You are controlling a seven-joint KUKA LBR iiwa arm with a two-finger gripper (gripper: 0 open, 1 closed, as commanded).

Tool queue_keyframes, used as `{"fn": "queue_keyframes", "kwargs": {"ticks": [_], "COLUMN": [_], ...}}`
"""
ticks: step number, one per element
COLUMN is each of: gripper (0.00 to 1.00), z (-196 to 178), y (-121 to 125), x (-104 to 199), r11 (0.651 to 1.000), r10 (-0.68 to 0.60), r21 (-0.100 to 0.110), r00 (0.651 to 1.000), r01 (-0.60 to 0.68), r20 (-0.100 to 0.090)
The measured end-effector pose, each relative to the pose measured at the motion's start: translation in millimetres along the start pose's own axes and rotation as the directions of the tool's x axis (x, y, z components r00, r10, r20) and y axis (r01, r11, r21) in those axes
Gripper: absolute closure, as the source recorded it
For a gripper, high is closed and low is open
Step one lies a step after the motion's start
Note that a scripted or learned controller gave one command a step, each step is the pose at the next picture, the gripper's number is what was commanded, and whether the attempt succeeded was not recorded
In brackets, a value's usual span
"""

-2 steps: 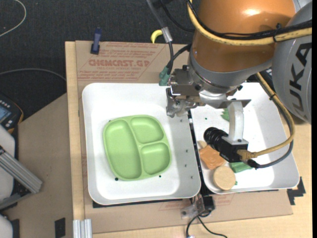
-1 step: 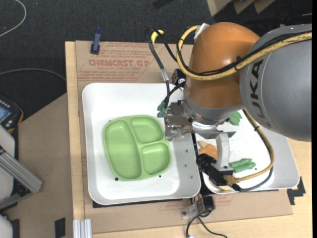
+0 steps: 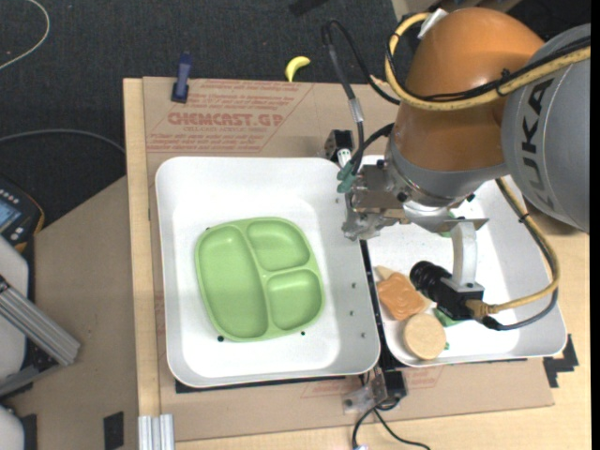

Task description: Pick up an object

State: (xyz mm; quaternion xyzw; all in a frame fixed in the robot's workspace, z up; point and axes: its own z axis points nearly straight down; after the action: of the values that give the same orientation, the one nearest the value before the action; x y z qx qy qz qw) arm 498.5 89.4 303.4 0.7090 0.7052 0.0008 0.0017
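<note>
The left bin (image 3: 178, 251) holds a green divided plate (image 3: 261, 277) lying flat, a little toward the near wall, with bare white floor all around it and the widest open strip along the far side. The right bin (image 3: 530, 284) is far more crowded from above: the arm's orange band and grey body hang over its far half and hide most of that floor. The gripper (image 3: 373, 206) sits low over the shared wall between the two bins, near their far end. Its metal body blocks the view beneath, so I cannot tell how far open it is or whether it has hold of anything. In the right bin's near left corner lie an orange waffle-like piece (image 3: 397, 295) and a round tan disc (image 3: 423, 336), just beside each other and close to the rim. A small green scrap (image 3: 446, 319) beside the disc is mostly covered and hard to identify.
</note>
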Motion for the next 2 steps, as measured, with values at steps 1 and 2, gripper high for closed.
{"fn": "queue_keyframes", "kwargs": {"ticks": [1,2], "gripper": [1.0,1.0], "z": [-80.5,-86.2], "y": [36.5,34.9], "x": [48.8,46.4], "r11": [1.0,1.0], "r10": [-0.01,-0.006], "r21": [-0.009,-0.002], "r00": [1.0,1.0], "r01": [0.01,0.006], "r20": [-0.005,-0.002]}}
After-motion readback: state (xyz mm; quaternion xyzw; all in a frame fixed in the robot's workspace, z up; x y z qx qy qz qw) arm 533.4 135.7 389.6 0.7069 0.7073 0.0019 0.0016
